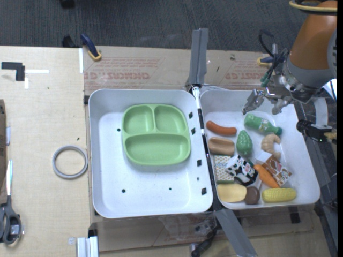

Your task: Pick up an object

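Note:
My gripper [264, 105] hangs over the back of the right bin [306, 159], fingers spread open with nothing between them. Just below it lies a green bottle [262, 124]. Further forward are a red sausage [221, 128], a hot dog bun [221, 145], a green pepper [244, 142], a tan croissant-like piece [271, 142], a cow-patterned carton [241, 168], a carrot [266, 176], a corn cob [278, 195] and a yellow block [231, 192].
The left bin [107, 186] holds a green divided plate [156, 134]. A metal divider [198, 58] runs between the bins. On the bench to the left lie a tape ring [70, 161], scissors [8, 221] and a blue clamp [91, 46].

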`<move>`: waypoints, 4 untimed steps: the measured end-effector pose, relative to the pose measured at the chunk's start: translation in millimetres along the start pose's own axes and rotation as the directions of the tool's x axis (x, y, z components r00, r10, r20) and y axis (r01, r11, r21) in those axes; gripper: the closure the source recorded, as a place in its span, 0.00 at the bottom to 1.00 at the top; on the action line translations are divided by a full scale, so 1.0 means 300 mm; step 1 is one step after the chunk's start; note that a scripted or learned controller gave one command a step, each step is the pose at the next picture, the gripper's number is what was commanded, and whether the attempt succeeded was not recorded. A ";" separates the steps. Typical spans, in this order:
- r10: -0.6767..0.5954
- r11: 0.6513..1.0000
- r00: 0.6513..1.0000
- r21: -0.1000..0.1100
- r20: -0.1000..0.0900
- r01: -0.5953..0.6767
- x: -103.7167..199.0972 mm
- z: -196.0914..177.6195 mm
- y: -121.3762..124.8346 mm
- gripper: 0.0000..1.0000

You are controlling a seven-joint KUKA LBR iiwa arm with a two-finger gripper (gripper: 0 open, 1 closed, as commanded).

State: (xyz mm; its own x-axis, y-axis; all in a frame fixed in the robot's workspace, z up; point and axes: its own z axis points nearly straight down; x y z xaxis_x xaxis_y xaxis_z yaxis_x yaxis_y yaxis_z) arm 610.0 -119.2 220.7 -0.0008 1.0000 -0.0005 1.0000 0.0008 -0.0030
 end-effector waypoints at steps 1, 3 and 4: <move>-0.058 0.998 0.998 0.000 0.000 0.058 0.071 0.396 -0.123 0.00; -0.030 1.000 1.000 -0.002 0.001 0.030 0.198 0.097 0.110 1.00; 0.308 0.951 0.951 -0.001 0.001 -0.308 -0.022 0.127 0.162 1.00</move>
State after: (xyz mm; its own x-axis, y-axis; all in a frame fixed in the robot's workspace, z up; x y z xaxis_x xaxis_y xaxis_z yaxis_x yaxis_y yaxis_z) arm 658.4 -125.7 182.4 0.3073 0.9516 -0.0027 0.9516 -0.3073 -0.0018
